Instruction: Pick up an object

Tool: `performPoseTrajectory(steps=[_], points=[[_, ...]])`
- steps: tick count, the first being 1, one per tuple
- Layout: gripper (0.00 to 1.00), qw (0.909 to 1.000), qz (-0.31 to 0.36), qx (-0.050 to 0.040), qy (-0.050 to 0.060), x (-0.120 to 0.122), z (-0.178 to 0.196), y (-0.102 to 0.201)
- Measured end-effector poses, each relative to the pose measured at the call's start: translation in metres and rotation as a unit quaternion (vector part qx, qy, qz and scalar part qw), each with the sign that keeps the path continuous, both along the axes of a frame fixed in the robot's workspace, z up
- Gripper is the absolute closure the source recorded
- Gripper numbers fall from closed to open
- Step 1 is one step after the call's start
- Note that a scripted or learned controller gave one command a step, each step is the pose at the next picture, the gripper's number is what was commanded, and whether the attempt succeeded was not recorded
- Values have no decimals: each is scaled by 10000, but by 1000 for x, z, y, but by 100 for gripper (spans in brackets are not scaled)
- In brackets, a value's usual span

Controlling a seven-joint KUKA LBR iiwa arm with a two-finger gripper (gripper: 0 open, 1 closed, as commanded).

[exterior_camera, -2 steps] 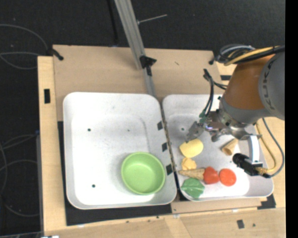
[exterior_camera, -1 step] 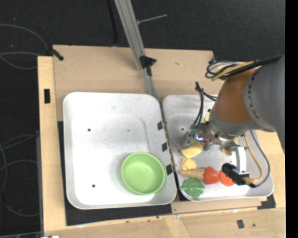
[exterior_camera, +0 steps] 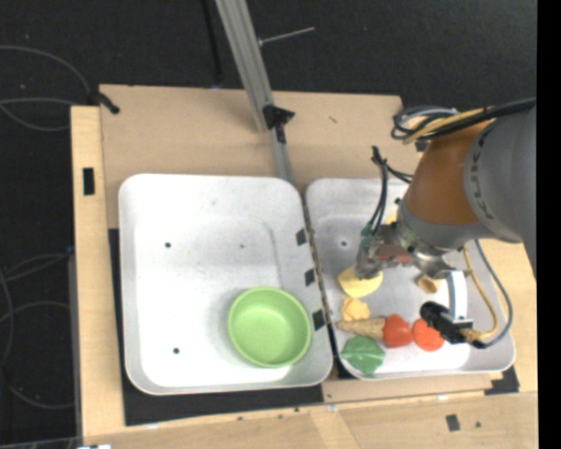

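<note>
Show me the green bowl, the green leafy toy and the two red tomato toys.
Round light-green plastic bowl (exterior_camera: 269,325), camera view, inner floor.
Dark-green leafy toy (exterior_camera: 362,354), camera view, its middle.
Left red tomato toy (exterior_camera: 397,330), camera view, top.
Right red tomato toy (exterior_camera: 428,336), camera view, top.

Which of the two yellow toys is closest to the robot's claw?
The upper yellow piece, right below the gripper. The other yellow piece lies lower in the right bin, nearer the carrot.

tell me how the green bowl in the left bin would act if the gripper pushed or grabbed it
The green bowl looks like thin plastic, so it is probably light and stiff. Sitting upright on the smooth floor of the left bin, it would likely slide rather than roll. Its wide round rim may slip from a two-finger pinch.
</note>
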State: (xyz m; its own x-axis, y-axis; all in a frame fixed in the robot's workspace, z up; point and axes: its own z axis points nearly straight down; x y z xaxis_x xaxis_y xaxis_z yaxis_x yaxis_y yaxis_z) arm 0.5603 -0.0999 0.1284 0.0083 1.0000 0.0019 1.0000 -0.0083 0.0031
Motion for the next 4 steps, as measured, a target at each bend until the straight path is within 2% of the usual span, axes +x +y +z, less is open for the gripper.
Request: performPoseTrajectory(steps=[1, 2, 4], points=[[100, 10000, 34, -16, -20, 8, 58, -8], [100, 10000, 57, -13, -15, 10, 99, -9], [100, 10000, 82, 1, 5, 31, 111, 97]])
